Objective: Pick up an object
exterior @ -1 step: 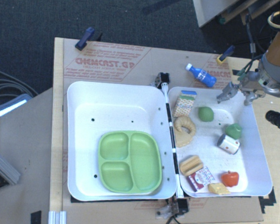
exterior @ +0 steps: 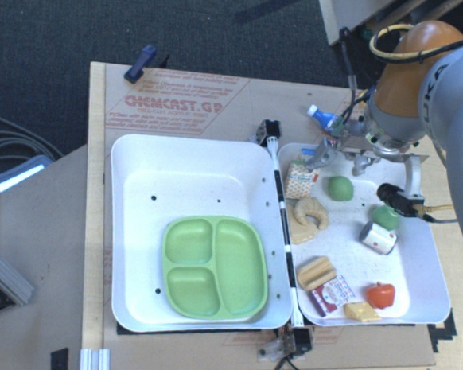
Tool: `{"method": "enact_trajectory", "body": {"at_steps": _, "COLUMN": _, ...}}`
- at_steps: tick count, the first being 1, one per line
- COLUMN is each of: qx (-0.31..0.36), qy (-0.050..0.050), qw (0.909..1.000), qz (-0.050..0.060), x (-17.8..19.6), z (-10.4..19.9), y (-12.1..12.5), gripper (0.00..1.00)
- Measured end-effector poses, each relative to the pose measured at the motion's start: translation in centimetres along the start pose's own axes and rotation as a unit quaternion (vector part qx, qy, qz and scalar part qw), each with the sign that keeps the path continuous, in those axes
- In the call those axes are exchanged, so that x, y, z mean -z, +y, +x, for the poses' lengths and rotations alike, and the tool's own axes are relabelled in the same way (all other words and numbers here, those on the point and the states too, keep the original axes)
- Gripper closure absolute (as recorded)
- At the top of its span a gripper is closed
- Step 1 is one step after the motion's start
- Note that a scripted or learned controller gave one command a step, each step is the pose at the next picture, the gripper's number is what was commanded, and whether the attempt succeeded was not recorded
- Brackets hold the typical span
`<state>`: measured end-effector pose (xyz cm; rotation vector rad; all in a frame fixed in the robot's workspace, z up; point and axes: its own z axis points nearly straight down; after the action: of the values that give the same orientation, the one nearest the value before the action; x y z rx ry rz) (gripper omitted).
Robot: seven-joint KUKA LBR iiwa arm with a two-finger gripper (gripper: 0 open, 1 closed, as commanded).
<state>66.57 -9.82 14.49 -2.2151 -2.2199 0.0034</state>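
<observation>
Clutter's all in the right bin, packed close, so I'm hanging my pincer over the far end beside the green ball. Can't tell how open it is; holding nothing visible.

Glossy white plastic bins, smooth matt green plastic tray, brown cardboard beneath

The arm is cut off at the right edge.
</observation>
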Motion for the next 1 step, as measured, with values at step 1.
{"method": "enact_trajectory", "body": {"at_steps": 1, "qx": -0.001, "qy": -0.002, "qw": 1.0, "qz": -0.004, "x": 2.76, "z": -4.37, "y": 0.09, "gripper": 0.0}}
